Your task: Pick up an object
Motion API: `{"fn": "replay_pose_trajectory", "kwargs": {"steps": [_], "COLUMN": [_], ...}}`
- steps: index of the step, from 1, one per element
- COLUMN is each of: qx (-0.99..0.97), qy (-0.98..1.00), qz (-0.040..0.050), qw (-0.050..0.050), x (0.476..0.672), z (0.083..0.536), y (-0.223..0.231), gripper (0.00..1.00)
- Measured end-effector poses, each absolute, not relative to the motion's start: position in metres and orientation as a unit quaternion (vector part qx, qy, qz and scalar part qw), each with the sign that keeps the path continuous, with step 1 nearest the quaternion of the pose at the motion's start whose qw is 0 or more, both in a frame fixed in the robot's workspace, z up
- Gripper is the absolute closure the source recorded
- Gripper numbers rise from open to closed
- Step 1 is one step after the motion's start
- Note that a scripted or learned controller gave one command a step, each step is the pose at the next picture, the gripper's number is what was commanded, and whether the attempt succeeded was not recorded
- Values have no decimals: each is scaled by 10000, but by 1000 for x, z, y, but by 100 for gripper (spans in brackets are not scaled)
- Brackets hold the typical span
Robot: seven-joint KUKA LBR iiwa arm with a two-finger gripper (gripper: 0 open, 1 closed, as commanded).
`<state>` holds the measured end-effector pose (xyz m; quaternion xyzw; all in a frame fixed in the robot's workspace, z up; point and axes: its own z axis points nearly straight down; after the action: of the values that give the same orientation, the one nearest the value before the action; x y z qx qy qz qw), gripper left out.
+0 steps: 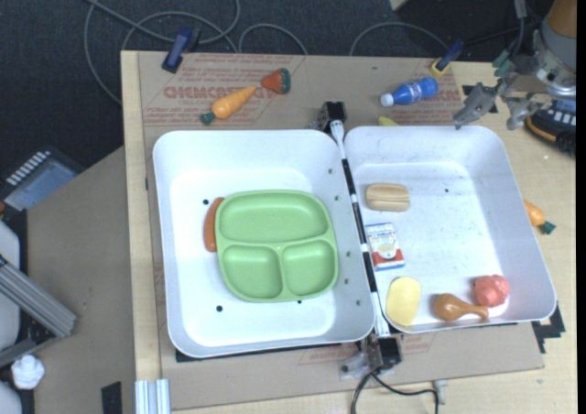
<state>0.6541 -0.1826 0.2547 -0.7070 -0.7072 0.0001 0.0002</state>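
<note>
The gripper (pixel 487 103) hangs above the far right corner of the right bin (pixel 513 183), gripping nothing; whether its jaws are parted cannot be told. To pick well, it should probably descend over a piece that lies apart from the others. The bread roll (pixel 386 195) suits: a tan oval lying alone near the bin's left wall. The milk carton (pixel 385 245), yellow lemon (pixel 403 300), brown drumstick (pixel 456 308) and pink lump (pixel 491 289) lie closer together along the near edge.

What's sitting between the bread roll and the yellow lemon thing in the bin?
In the camera view, a small milk carton lies between the bread roll and the yellow lemon, along the left side of the right bin.
</note>
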Motion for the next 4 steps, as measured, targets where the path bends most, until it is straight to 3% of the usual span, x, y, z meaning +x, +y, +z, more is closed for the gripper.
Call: {"fn": "replay_pose_trajectory", "kwargs": {"steps": [1,2,3,4], "qx": [-7069,-7074,-7066,-7066], "qy": [-7073,-7068,-7076,-7076], "qz": [7,-2,1,-2], "qw": [17,-24,9,7], "x": [626,667,667,667], "z": [102,156,125,128], "y": [-133,-224,-196,-155], "gripper": [0,0,0,0]}}
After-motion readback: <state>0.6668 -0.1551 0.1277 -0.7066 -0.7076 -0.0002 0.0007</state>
